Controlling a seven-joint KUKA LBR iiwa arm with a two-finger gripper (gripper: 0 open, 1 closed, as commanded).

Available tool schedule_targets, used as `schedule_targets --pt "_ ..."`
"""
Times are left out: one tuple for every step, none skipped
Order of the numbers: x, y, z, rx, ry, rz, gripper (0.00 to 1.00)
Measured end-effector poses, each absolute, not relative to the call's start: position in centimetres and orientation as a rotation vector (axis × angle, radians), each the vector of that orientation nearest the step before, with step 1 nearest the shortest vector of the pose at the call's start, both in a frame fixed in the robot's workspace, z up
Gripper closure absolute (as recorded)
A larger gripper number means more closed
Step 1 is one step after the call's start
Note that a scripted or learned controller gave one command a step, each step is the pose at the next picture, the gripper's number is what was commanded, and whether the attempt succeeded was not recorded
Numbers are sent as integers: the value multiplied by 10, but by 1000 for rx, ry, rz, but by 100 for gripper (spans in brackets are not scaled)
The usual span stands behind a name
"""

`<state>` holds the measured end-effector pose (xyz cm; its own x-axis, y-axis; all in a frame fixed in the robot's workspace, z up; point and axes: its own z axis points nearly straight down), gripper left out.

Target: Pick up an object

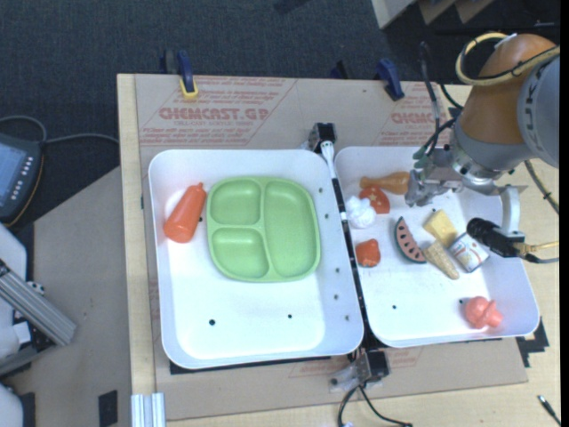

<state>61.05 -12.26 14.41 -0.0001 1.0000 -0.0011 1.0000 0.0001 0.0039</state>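
Camera view: arm (pixel 498 96) (from right) reaches down over right bin (pixel 511 274).

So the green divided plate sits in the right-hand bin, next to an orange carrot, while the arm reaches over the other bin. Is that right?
Not quite. The camera view shows the green divided plate in the left bin, not the right. The rest holds: the orange carrot lies next to it, and the arm reaches over the other bin.

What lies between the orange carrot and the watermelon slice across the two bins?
In the camera view, the green divided plate and a small red piece lie between the carrot and the watermelon slice.
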Motion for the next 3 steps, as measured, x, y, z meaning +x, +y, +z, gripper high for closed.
schedule_targets --pt "614 -113 193 2216 2220 5 100" --pt "616 -113 227 2216 2219 5 100" --pt "601 -61 218 2219 2228 -2 100"
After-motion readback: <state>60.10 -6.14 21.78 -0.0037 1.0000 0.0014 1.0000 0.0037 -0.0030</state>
